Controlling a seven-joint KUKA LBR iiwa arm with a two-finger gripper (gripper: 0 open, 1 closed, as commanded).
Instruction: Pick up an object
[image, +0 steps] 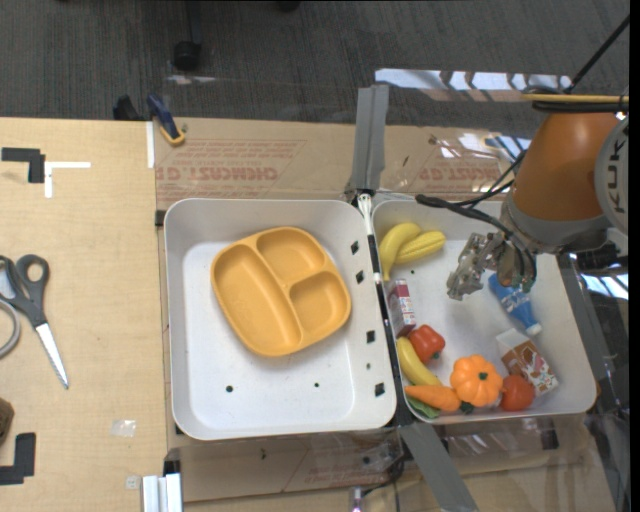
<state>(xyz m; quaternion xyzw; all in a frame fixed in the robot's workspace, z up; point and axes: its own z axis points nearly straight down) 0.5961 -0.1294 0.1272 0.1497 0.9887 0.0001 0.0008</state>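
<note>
claw (470, 275) seen in right bin (575, 300), center right of frame, grip state cannot be told | blue bottle (515, 303) lain just right of claw | yellow plate (281, 290) placed in left bin (190, 330)

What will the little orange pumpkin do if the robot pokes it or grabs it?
The pumpkin looks round and ribbed, so a poke would probably make it roll or wobble. Its shiny skin suggests smooth plastic that could slip. It sits tight among the carrot and tomato, which may block it.
</note>
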